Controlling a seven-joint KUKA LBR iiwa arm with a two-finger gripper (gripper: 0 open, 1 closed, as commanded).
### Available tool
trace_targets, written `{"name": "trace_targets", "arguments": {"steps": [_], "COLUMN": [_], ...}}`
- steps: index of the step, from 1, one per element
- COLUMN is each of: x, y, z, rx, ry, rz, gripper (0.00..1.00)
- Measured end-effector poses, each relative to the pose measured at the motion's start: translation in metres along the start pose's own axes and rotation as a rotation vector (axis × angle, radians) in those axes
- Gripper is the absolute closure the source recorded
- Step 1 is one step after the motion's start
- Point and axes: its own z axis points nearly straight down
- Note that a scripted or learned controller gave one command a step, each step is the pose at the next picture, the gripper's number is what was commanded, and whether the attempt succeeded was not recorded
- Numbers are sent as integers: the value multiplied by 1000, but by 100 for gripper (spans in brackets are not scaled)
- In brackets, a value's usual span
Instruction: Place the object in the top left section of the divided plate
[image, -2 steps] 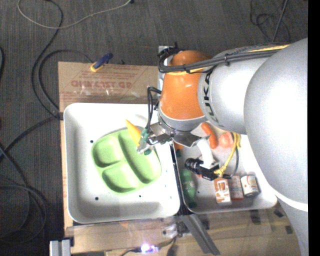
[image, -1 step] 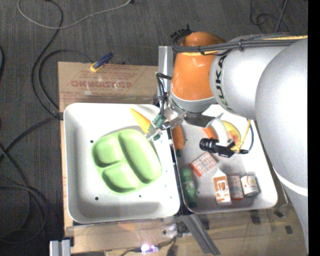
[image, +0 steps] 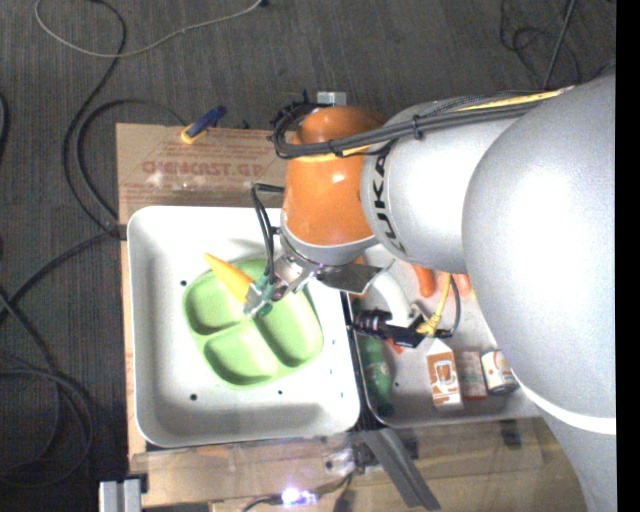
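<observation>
I'm seeing the carrot (image: 228, 272) lying just left of the end effector (image: 262, 297), over the plate (image: 250, 350) | I'm unable to tell its grip | arm (image: 400, 200) reading "KUKA"

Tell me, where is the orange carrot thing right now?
The carrot lies in the left bin, at the upper edge of the green divided plate, just left of the gripper.
</observation>
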Motion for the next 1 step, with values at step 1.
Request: {"name": "trace_targets", "arguments": {"steps": [1], "x": [0], "y": [0], "z": [0], "rx": [-1], "ry": [1], "rz": [0], "gripper": [0]}}
